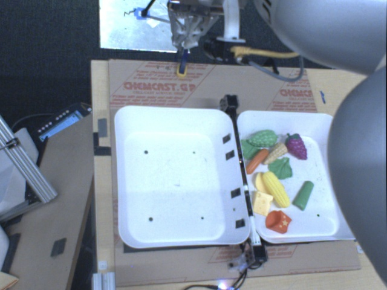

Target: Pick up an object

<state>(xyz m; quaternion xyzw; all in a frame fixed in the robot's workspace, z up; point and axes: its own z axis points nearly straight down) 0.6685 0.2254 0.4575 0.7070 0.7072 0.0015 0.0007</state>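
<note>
Hovering above the desk beyond the left bin [127, 180], claw [183, 44] seen pinched together, nothing gripped, toy produce [275, 180] heaped in right bin [323, 222].

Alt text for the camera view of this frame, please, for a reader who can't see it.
The gripper hangs high above the bench's far edge, away from both bins. The right bin holds toy food: corn, carrot, purple grapes, a green piece. The left bin sits beside it.

Brown printed cardboard sheet [158, 84] under bins; aluminium rail [24, 165] far left.
</note>
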